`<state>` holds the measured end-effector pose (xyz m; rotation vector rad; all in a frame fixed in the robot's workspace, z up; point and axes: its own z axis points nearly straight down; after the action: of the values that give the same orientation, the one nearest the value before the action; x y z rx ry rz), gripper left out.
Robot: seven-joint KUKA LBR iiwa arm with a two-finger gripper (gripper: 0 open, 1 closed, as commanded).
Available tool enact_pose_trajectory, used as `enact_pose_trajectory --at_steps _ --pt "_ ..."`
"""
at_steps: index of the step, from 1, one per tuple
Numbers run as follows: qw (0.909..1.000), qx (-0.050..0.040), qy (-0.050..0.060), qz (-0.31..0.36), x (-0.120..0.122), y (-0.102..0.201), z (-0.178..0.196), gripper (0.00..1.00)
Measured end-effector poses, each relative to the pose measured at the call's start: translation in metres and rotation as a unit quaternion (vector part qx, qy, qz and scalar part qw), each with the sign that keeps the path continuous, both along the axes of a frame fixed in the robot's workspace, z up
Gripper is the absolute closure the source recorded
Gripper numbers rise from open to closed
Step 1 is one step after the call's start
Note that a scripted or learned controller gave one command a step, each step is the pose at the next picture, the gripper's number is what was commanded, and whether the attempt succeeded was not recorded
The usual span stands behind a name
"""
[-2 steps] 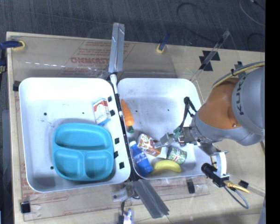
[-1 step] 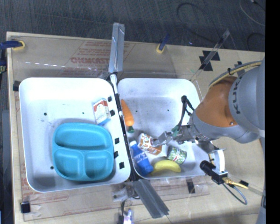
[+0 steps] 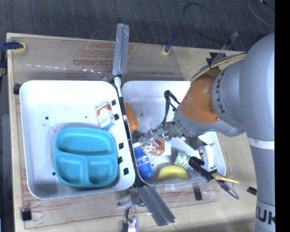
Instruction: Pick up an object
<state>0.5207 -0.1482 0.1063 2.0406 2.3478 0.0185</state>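
My gripper (image 3: 160,132) reaches down into the middle of the right bin (image 3: 150,92), under the orange wrist band. Just below and left of it lies a brown and white carton (image 3: 155,147), very close to the gripper tip; I cannot tell whether they touch. A blue bottle (image 3: 143,162) lies along the bin's left wall. An orange carrot-shaped thing (image 3: 131,117) rests further back by that wall. A yellow banana (image 3: 172,172) lies near the front wall, with a green can (image 3: 181,159) just behind it.
The left bin (image 3: 38,100) holds a blue divided tray (image 3: 87,156) and a small red and white box (image 3: 104,115) near the shared wall. The grey arm covers the right bin's right side.
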Motion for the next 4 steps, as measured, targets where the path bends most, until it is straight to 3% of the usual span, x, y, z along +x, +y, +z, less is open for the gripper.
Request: enact_pose_trajectory --at_steps 1,2,3,4 --pt "0.9987 -0.0068 0.000 0.051 -0.036 0.033 -0.006 0.00" --pt "0.9984 -0.0020 0.006 0.055 -0.037 0.036 0.002 1.00" --pt "0.9993 0.0063 0.016 -0.032 -0.013 0.127 0.085 1.00" --pt "0.9968 0.0072 0.019 -0.077 -0.024 0.122 0.084 1.00"
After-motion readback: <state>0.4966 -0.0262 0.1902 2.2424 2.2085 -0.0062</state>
